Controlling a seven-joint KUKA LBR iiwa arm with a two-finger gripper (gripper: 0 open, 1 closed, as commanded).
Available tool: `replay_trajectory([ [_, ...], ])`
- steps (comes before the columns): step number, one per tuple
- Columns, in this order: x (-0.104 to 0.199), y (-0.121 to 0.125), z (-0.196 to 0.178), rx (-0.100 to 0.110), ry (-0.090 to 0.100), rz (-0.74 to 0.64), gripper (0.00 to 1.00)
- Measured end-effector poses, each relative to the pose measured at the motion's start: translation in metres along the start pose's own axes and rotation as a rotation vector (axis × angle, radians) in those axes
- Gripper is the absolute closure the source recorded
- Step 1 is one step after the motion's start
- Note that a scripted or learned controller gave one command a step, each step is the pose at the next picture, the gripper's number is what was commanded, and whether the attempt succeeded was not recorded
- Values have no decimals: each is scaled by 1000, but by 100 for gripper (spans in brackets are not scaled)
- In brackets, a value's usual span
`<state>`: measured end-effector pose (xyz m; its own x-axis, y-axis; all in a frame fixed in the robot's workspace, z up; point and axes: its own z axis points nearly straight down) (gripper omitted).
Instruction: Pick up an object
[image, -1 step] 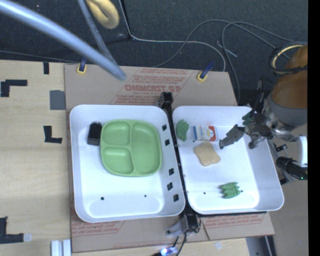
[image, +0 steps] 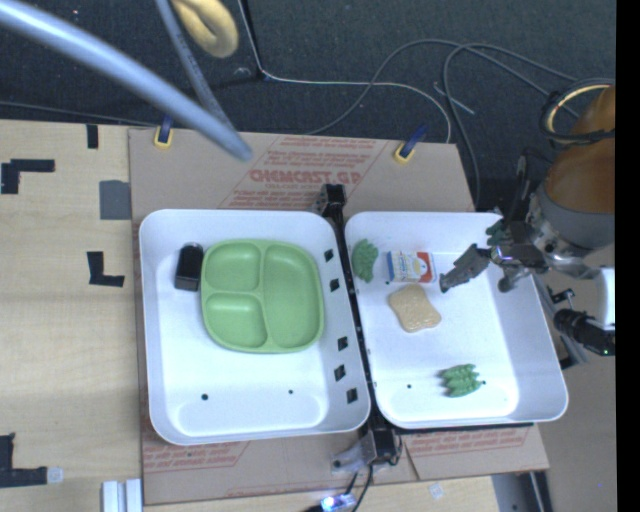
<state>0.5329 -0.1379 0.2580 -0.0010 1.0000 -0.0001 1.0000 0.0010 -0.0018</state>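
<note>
The right bin (image: 530, 400) holds a dark green leafy piece (image: 364, 260), a small white packet with red and blue print (image: 408, 266), a tan bread-like lump (image: 414, 308) and a green pod-shaped toy (image: 461, 380). My gripper (image: 483, 277) hangs over the upper right part of this bin, right of the packet and apart from it. Its two dark fingers (image: 458, 272) are spread, so it is open with nothing between them. The grey arm with its orange band (image: 590, 115) comes in from the right.
The left bin (image: 160, 390) carries a green divided plate (image: 264, 296) and a small black block (image: 189, 267) beside the plate's left rim. A black divider (image: 345, 320) runs between the bins. Cables (image: 420, 70) lie on the dark surface behind.
</note>
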Motion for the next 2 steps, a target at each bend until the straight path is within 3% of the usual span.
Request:
replay_trajectory([
  [1, 5, 6, 47, 3, 0, 0, 0],
  [2, 12, -3, 105, 6, 1, 0, 0],
])
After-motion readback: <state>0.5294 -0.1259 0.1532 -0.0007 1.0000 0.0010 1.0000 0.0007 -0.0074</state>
